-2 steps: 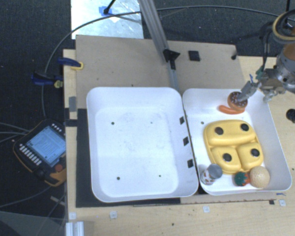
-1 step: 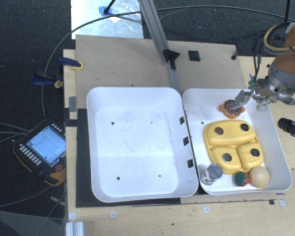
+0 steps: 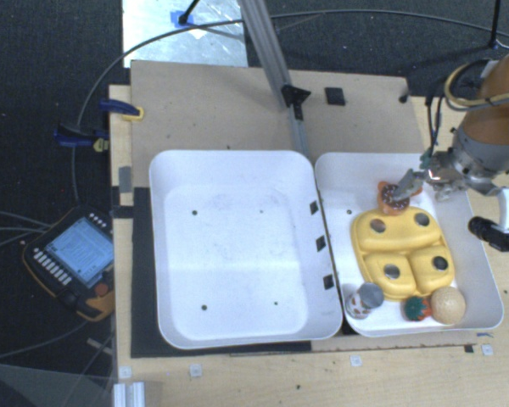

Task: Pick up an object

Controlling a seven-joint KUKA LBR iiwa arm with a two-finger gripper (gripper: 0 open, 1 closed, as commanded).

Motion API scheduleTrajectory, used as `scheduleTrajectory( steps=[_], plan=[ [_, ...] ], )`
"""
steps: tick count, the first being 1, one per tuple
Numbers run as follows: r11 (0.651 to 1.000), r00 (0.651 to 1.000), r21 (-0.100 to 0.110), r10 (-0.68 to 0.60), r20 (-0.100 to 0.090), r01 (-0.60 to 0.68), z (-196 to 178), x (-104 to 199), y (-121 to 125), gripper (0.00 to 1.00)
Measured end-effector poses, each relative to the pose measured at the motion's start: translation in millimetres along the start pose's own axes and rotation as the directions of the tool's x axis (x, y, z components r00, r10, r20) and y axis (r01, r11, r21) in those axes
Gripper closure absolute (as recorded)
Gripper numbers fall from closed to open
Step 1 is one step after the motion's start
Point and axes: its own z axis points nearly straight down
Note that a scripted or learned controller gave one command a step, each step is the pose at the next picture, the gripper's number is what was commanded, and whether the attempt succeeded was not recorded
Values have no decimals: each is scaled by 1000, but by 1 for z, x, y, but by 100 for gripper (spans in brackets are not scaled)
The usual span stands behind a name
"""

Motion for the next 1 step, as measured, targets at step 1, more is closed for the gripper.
scheduleTrajectory(
  steps=[1],
  plan=[
    [1000, 1000, -7, -2, 2, 2, -14, 0, 2, 100]
  ],
)
